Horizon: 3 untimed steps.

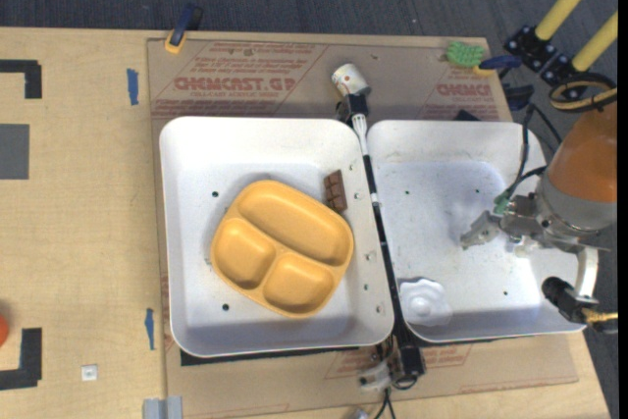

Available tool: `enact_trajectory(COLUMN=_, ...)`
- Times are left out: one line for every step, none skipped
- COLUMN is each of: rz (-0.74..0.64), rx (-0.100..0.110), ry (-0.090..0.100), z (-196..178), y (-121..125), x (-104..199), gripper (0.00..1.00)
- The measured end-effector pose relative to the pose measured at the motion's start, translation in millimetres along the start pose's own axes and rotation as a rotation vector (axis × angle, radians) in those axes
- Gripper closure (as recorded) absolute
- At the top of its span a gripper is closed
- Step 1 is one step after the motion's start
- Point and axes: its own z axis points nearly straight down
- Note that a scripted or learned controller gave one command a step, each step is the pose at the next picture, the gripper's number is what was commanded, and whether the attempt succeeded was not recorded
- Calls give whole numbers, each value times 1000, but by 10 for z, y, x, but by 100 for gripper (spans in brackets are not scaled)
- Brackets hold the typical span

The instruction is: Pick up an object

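On the left is a white bin [186, 211]. A big yellow plate [283, 246] with 3 sections lies in the middle of it, tilted a bit. A small brown block [335, 191] sits just past the plate's top right edge, close to the bin's right wall.

Next comes the place where the 2 bins meet. A black strip runs down between them, and a small white and black clamp [348, 81] sits at the top of that strip.

Then comes the right bin [442, 147]. A small white lumpy thing [423, 298] lies in its lower left corner, close to the wall.

Further right, the gripper [483, 231] reaches into the right bin from the right side. It hangs over the bare floor in the middle of the bin, well apart from the white lumpy thing. Nothing can be seen between its fingers. I cannot tell if they are apart or together. Behind it is the grey arm with its orange band [591, 162].
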Motion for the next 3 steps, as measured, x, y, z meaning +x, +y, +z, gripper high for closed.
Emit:
enact_trajectory(rz=-185, rx=-4, ry=-1, z=125, y=387, x=31, gripper=0)
enact_trajectory(rz=-109, rx=-3, ry=0, z=-74, y=713, x=487, gripper=0)
enact_trajectory(rz=146, rx=0, ry=8, z=-16, y=1138, x=99, gripper=0)
